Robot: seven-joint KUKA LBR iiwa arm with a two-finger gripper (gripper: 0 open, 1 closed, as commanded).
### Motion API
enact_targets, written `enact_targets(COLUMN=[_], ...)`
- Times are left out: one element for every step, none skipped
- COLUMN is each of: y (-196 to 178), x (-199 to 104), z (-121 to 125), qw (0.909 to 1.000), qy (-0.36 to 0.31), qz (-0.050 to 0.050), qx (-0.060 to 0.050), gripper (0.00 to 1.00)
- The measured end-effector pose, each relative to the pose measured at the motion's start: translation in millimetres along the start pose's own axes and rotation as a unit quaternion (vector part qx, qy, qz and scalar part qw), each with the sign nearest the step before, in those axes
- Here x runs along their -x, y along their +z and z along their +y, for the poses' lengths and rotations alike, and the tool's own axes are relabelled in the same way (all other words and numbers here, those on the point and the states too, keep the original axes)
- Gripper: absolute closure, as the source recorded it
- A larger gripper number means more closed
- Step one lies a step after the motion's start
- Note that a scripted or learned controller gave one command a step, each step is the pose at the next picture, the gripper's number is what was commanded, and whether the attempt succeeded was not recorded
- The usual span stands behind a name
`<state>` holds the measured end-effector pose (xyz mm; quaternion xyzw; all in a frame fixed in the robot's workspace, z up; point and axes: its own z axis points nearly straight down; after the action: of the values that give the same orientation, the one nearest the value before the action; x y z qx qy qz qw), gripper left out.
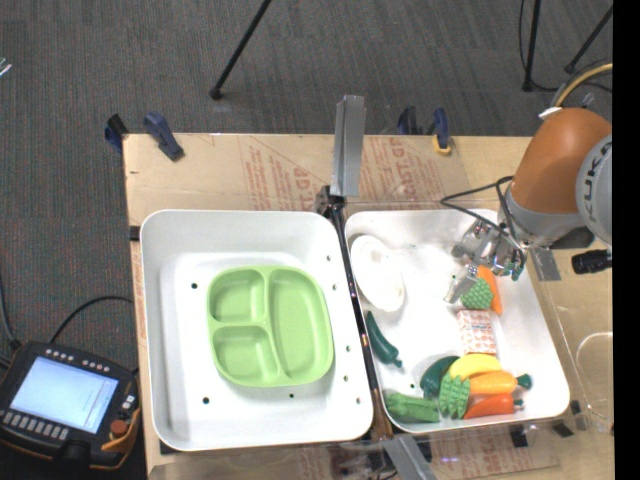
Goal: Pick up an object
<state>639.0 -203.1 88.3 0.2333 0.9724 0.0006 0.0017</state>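
With my gripper (487,265) right over the orange-and-green toy carrot (481,290), finger state unreadable to me, I'd descend straight and close squarely across it.

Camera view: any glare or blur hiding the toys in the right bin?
Camera view: lighting is even, shadows soft; the right bin wall is bright white, so the white dish barely stands out; the toys near the tool look slightly soft, the orange toy readable.
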Motion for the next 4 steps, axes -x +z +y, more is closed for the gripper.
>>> enact_targets(y=[0.3,-0.1,0.4,1.8], x=[-53.5,-26.0,-68.1,-14.8], z=[-9.4,15.4,-44.8,-11.5], qw=[0.9995,1.0,0.9978,0.9928], qy=[0.031,0.002,0.066,0.119], qz=[0.002,0.0,0.001,0.003], qx=[0.0,0.0,-0.001,0.001], gripper=[0.0,0.0,0.0,0.0])
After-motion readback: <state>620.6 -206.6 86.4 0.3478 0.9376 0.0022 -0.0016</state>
